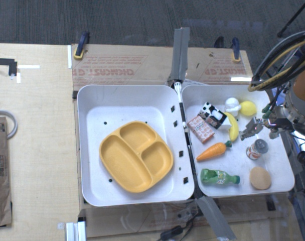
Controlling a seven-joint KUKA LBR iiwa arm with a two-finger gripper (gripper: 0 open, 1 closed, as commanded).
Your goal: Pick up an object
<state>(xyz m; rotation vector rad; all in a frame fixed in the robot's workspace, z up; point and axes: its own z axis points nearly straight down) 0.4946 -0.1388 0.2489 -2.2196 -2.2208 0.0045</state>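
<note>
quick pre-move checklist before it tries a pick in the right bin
1. Hand is over the right bin: ok.
2. Nothing between its fingers: cannot tell, too small to see.
3. Target near the hand: ok, the banana lies just left of it and the small can just below.
4. Objects lie apart enough for a clean grasp: not ok around the banana, crowded by the lemon; ok for the carrot and green bottle.
5. Yellow divided plate sits in the left bin, out of the way: ok.

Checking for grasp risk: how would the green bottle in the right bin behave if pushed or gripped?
The green bottle lies on its side, so a push would probably roll it. Its rounded, glossy body may slip between fingers. It looks small and likely light.
</note>
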